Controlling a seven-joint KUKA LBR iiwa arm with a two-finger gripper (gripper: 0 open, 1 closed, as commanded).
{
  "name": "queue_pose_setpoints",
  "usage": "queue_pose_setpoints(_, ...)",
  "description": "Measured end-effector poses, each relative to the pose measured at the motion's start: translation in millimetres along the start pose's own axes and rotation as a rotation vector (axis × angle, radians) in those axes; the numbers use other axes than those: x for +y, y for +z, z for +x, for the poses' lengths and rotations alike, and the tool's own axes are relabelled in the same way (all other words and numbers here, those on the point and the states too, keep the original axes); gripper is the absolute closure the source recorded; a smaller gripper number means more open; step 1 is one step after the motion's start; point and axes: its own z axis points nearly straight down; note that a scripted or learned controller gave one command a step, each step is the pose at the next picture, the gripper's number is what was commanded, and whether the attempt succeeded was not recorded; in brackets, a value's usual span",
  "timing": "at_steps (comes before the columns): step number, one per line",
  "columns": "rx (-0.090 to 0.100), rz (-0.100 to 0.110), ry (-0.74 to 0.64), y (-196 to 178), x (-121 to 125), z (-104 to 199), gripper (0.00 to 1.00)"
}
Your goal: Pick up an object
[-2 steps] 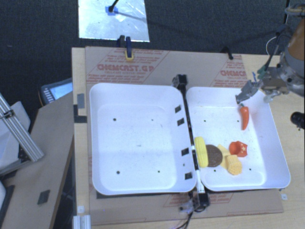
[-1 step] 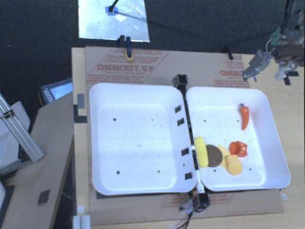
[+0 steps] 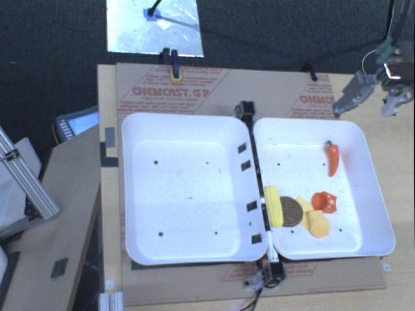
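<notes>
Two white bins are sitting side by side; in the right bin (image 3: 373, 193), a corn cob (image 3: 273, 206), brown disc (image 3: 291, 211), yellow chunk (image 3: 317, 224) and red piece (image 3: 325, 201) are clustering, an orange pepper (image 3: 332, 159) lying farther back. Beyond, the gripper (image 3: 367, 96) is hovering, partly cropped, its details too blurred to read.

Two white bins: left bin (image 3: 185, 125), right bin (image 3: 373, 193), touching along a clipped seam. Both sit on brown board (image 3: 214, 86). Foil sheet (image 3: 154, 18) on dark cloth behind. Yellow clamp (image 3: 175, 67) at board's far edge.
</notes>
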Motion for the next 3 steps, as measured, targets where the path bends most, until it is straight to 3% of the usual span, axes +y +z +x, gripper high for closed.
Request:
queue_pose_setpoints(1,-0.003,0.019,0.014,121.2,-1.0,-59.6,0.0)
queue_pose_setpoints(2,0.0,0.026,0.009,354.9,-6.2,-64.8,0.0)
queue_pose_setpoints(3,-0.002,0.007,0.007,335.8,-1.5,-65.0,1.0)
